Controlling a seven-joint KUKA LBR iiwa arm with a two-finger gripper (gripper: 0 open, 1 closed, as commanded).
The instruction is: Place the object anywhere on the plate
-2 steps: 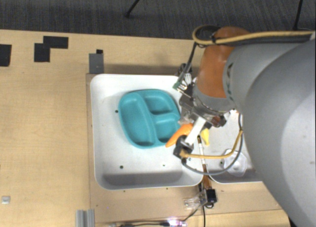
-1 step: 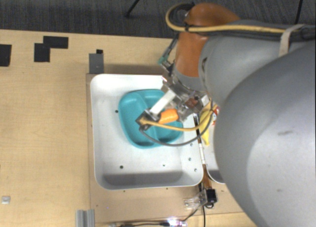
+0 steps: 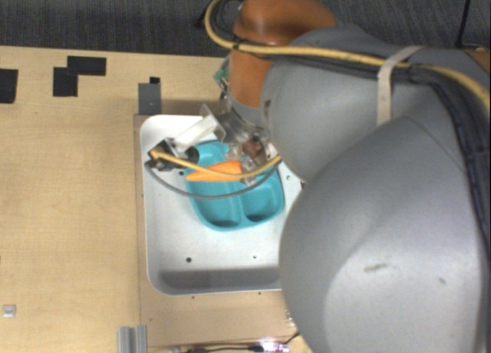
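A teal divided plate point(image 3: 257, 204) lies in the white bin point(image 3: 180, 255), toward its back right. An orange, carrot-like object point(image 3: 215, 169) rests across the plate's back section, lying roughly level. My gripper point(image 3: 248, 153) hangs over the plate's back edge, just right of the orange object's end and very close to it. The wrist and cables hide where the gripper meets the object. The orange band point(image 3: 265, 33) of the wrist stands above it.
The grey arm point(image 3: 383, 190) covers the right half of the view and the bin's right side. A yellow cable point(image 3: 173, 160) and a black one loop over the bin's back left. A grey bracket point(image 3: 149, 97) stands behind the bin. Tan bench point(image 3: 69, 213) spreads to the left.
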